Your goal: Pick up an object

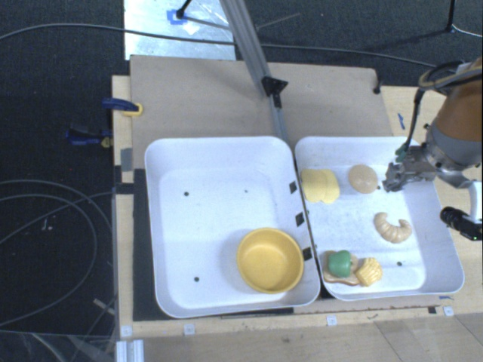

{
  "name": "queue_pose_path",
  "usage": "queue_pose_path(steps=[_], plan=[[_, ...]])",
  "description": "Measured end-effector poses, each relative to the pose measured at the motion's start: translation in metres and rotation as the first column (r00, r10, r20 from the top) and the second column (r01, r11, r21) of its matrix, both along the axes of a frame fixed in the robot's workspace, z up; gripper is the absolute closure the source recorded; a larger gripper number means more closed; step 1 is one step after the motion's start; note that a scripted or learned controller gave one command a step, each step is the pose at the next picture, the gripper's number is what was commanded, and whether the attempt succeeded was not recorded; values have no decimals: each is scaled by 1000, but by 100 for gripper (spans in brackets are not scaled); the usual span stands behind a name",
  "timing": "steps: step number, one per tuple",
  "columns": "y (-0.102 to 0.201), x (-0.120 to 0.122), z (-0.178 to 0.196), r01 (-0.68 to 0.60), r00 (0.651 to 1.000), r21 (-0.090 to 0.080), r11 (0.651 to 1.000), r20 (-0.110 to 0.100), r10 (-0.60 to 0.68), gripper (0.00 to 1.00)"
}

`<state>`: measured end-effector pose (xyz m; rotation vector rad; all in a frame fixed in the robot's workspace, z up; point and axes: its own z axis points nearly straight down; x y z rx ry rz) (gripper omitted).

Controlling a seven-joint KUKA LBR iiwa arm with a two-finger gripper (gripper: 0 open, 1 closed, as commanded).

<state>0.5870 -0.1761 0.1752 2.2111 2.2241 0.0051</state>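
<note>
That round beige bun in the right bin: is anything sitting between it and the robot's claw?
Nothing visible. The claw sits just right of the round beige bun with bare bin floor between them. The croissant lies lower in the right bin, off that line.

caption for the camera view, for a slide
Gripper over the right bin beside a round bun; croissant nearby; yellow bowl in the left bin.

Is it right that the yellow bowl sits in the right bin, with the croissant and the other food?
No. The camera view shows the yellow bowl in the left bin. The croissant and the other food are in the right bin, as you said.
</note>
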Motion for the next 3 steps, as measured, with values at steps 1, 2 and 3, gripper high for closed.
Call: queue_pose_path(steps=[1, 2, 3], plan=[[-9, 4, 61, 0, 1000, -1, 1000, 1, 0, 100], [-9, 5, 80, -1, 1000, 0, 1000, -1, 1, 100], [47, 1, 69, -4, 1000, 2, 1000, -6, 4, 100]])
